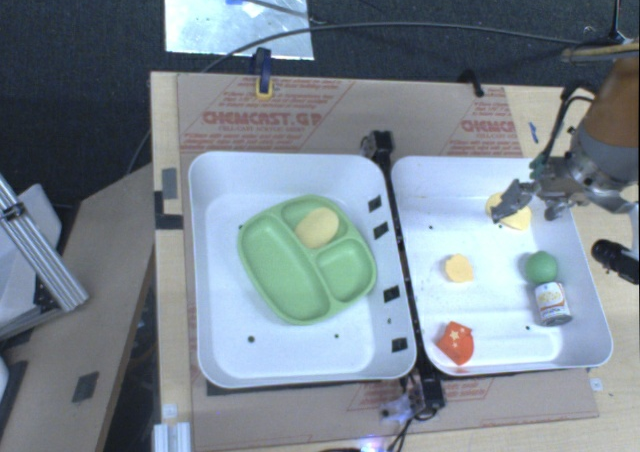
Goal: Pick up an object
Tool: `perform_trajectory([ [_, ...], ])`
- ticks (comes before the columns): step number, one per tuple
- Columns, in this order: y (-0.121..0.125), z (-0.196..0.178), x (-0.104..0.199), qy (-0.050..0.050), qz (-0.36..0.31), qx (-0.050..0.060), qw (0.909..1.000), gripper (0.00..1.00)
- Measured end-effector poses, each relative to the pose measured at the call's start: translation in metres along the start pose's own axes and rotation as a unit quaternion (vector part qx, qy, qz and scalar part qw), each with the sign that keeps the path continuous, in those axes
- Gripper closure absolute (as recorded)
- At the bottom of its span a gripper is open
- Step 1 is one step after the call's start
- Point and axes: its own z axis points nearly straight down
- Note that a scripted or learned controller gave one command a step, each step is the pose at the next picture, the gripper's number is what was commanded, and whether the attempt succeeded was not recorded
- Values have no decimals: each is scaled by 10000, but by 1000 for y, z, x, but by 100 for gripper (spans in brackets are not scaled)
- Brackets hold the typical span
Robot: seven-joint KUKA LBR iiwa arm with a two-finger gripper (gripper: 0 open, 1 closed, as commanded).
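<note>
In the right bin (590, 340), the gripper (512, 202), seemingly spread apart, touches a yellow piece (514, 219).

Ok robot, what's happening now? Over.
Gripper low in right bin, over yellow piece. Grip unclear. Green ball and small can close by.

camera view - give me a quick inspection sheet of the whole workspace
surface: two white bins, left bin and right bin, on a cardboard sheet.
job's things: right bin holds a yellow piece under the gripper, a small yellow round piece, a green ball, a small can and a red-orange item.
clutter: green divided plate in the left bin, a yellow lump in its upper compartment.
grippers: gripper low over the right bin's far side; grasp unclear.
cables: black cable arcs behind the bench.
surroundings: dark carpet, foil sheet.
</note>
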Motion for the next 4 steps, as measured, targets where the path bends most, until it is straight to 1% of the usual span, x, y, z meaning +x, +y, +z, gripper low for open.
perform_trajectory([
  [1, 3, -8, 1, -13, -16, -65, 10000, 0],
  [2, -5, 39, 2, -10, -5, -57, 10000, 0],
  [3, 6, 90, 2, -9, -23, -53, 10000, 0],
  [4, 7, 116, 2, -11, -9, -63, 10000, 0],
])
